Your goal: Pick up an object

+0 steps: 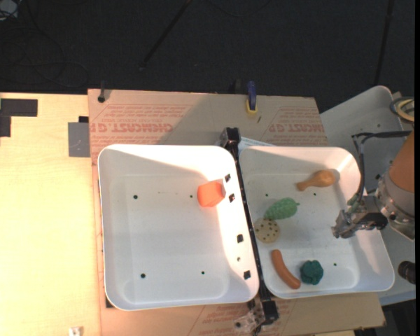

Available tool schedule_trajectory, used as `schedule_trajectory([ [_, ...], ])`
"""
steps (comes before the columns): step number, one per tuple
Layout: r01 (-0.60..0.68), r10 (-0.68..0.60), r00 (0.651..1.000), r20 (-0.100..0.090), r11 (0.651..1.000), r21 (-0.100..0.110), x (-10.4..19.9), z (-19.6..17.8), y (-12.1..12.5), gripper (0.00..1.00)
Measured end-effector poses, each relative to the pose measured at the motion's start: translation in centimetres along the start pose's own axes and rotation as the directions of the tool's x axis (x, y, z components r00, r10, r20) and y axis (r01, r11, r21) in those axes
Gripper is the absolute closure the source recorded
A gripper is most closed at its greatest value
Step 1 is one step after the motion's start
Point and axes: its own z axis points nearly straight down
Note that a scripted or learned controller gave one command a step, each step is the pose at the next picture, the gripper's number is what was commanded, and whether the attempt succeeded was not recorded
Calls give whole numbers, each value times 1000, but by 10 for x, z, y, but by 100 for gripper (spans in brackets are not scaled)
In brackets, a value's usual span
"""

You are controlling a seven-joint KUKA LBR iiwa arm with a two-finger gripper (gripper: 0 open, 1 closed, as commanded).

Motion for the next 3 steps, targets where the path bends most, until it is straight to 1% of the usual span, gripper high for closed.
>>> schedule_trajectory([
  [1, 3, -3, 1000, 0, 1000, -7, 1, -14, 3, 100],
  [3, -3, 3, 1000, 0, 1000, -5, -1, -32, 3, 100],
])
